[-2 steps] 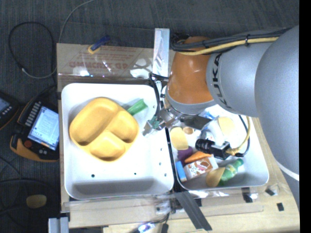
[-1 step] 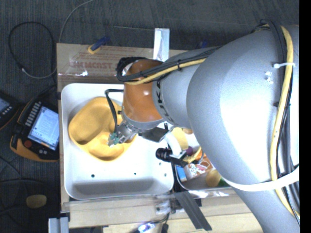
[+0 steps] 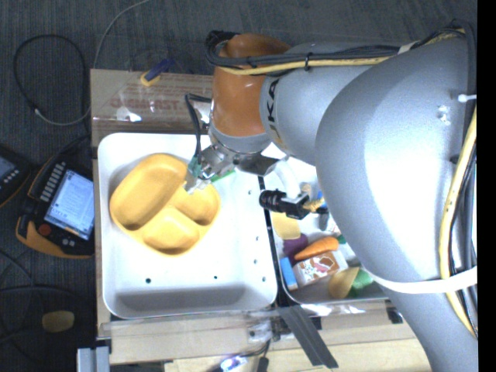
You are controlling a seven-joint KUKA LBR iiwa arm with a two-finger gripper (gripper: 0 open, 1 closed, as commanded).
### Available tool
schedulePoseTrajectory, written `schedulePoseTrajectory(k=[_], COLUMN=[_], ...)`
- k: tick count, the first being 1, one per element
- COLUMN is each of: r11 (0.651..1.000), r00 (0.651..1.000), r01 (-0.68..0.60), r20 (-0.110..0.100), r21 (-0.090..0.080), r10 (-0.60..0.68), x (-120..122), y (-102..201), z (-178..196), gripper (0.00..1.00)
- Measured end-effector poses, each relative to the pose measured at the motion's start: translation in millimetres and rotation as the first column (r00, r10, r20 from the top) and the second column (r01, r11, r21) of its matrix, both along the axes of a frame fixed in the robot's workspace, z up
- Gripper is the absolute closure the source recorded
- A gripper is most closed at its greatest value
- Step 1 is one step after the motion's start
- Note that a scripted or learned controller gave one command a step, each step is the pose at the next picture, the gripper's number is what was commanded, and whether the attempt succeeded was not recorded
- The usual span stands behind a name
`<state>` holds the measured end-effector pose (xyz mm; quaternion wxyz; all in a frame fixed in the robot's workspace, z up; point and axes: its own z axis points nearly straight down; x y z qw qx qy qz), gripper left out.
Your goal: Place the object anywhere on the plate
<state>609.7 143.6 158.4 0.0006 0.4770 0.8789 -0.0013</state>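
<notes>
A yellow plate (image 3: pixel 159 204) with rounded compartments lies in the left white bin (image 3: pixel 225 273), toward its back left. My gripper (image 3: pixel 196 175) hangs over the plate's right rear edge, under the orange wrist band. A small green thing (image 3: pixel 223 173) shows right beside the gripper's tip, above the plate's edge. Whether the gripper grips it is hidden by the wrist and the angle.
The right bin (image 3: pixel 310 304) holds several items: a yellow piece (image 3: pixel 285 227), an orange carrot-like thing (image 3: pixel 319 248), a printed carton (image 3: pixel 318 268) and a green piece (image 3: pixel 362 281). The grey arm covers most of that bin. A handheld pendant (image 3: pixel 62 208) lies on the floor to the left.
</notes>
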Motion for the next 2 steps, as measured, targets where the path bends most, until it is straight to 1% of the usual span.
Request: schedulePoseTrajectory(k=[1,2], r11=[0.969,0.875], r00=[0.969,0.875], r01=[-0.247,-0.484], r20=[0.001,0.0], r21=[-0.001,0.0], r10=[0.247,0.484], x=[58.9,46.3], y=[-35.3,36.0], z=[-29.4,-50.3], gripper=[1.0,1.0])
